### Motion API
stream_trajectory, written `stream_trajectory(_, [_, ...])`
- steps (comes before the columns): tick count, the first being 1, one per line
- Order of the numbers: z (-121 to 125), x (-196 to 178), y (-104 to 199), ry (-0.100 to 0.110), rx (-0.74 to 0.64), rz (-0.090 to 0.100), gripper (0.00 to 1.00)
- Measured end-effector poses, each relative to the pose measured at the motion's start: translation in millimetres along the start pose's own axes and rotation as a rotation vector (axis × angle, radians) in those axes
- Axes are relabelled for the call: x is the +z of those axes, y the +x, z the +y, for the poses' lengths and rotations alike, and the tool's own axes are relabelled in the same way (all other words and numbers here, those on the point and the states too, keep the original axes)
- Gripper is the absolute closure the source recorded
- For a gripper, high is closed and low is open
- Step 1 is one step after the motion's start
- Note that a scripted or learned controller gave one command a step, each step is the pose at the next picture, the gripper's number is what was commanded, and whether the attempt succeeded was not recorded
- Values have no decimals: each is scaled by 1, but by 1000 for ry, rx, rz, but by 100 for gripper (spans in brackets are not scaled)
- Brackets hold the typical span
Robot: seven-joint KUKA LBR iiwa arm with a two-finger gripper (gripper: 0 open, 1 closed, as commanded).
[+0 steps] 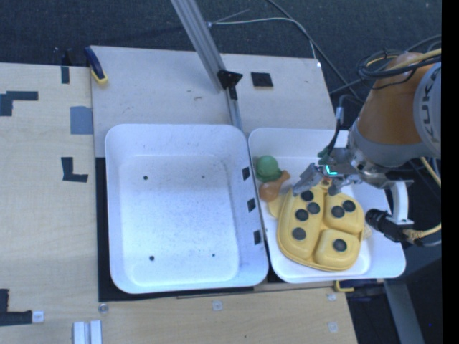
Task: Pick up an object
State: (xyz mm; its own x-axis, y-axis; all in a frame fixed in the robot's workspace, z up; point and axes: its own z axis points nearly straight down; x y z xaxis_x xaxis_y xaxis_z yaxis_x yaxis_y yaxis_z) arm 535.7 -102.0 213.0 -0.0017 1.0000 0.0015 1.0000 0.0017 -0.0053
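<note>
In the right bin [287,143] lies a large yellow lumpy toy [320,228] with several dark round spots, filling the bin's near half. A small green ball-shaped toy [267,166] rests on a tan piece [272,188] by the bin's left wall. My gripper [315,183] hangs low over the yellow toy's far edge, its grey fingers [307,180] spread apart. Nothing sits between them. The orange-banded wrist [391,113] rises to the right.
The left bin [179,206] is white with a speckled floor. A slanted metal bar [197,27] crosses the bench behind the bins. Cables trail over the dark floor at the top right. A yellow-tipped clamp [96,67] lies at the bench's back left.
</note>
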Motion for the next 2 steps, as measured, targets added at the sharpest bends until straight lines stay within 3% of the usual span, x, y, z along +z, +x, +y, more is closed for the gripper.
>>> stream_trajectory(1, [1,-1,0,-3,0,0,0])
stream_trajectory(2, [1,60,9,2,1,-1,0])
